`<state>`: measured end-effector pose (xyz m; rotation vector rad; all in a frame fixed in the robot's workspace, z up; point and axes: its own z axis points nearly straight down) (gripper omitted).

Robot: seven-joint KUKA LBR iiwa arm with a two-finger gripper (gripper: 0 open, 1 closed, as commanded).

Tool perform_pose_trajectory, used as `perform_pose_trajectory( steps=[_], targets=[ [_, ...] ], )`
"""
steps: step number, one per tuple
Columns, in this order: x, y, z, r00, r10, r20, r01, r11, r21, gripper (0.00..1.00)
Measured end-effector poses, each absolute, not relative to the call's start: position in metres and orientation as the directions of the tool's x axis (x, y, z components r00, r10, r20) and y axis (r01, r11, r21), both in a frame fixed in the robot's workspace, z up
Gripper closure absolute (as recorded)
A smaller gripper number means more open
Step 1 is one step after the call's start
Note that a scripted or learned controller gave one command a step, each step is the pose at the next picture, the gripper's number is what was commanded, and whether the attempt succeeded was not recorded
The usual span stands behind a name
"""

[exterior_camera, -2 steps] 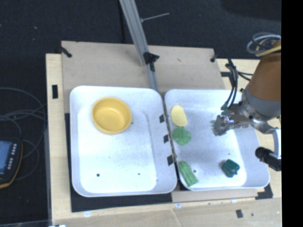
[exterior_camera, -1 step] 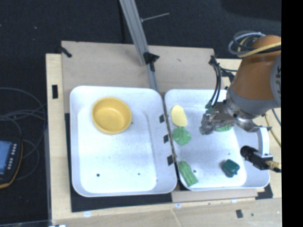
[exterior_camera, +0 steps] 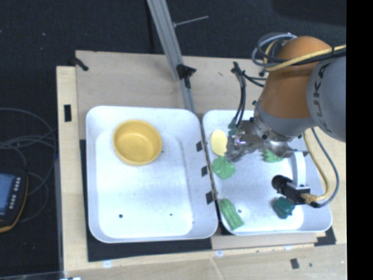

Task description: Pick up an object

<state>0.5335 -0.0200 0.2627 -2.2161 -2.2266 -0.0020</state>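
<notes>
My gripper point(exterior_camera: 235, 149) hangs low over the upper left part of the right bin point(exterior_camera: 256, 226). A pale yellow object point(exterior_camera: 217, 140) lies just left of it, close to the bin's left wall. Right below the gripper lies a green leafy piece point(exterior_camera: 223, 168). A longer green object point(exterior_camera: 231, 214) rests in the bin's front left corner. A teal object point(exterior_camera: 283, 207) sits toward the front right. A small green piece point(exterior_camera: 272, 155) peeks out under the wrist. I see nothing held by the gripper.
A yellow bowl point(exterior_camera: 137, 142) stands in the upper left of the left bin point(exterior_camera: 145, 214). A grey slanted rail point(exterior_camera: 168, 39) runs from the top down to the ridge between the bins. The arm's orange and grey body covers the right bin's upper right.
</notes>
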Motion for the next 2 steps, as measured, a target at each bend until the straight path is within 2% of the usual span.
perform_pose_trajectory(
  steps=[1, 2],
  targets=[
    [0.541, 0.025, 0.261, -0.003, 1.000, 0.001, 1.000, 0.003, 0.000, 1.00],
    [0.534, 0.076, 0.256, -0.004, 1.000, 0.001, 1.000, 0.004, 0.000, 1.00]
  ],
)
